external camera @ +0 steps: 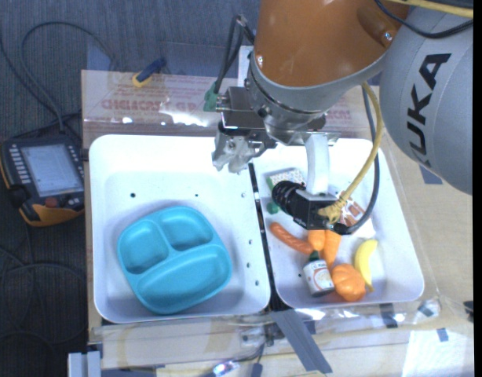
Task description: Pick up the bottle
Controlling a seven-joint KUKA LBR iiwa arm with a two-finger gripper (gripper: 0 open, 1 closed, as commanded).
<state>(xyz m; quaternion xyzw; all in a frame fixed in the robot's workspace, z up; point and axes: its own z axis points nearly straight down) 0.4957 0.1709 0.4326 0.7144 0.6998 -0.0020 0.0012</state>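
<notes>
The bottle (318, 276) is small, with a red and white label. It lies near the front of the right bin (398, 210), against an orange fruit (349, 283). My gripper (231, 154) hangs over the back end of the divider between the two bins, well up and left of the bottle. Nothing shows in its grasp. The arm's large orange and grey wrist covers the back of the right bin.
A blue divided plate (175, 259) lies in the left bin (107, 171). Around the bottle sit a carrot (290, 237), an orange wedge (329, 243) and a yellow banana (366, 259). A small packet (283, 177) lies at the right bin's back left.
</notes>
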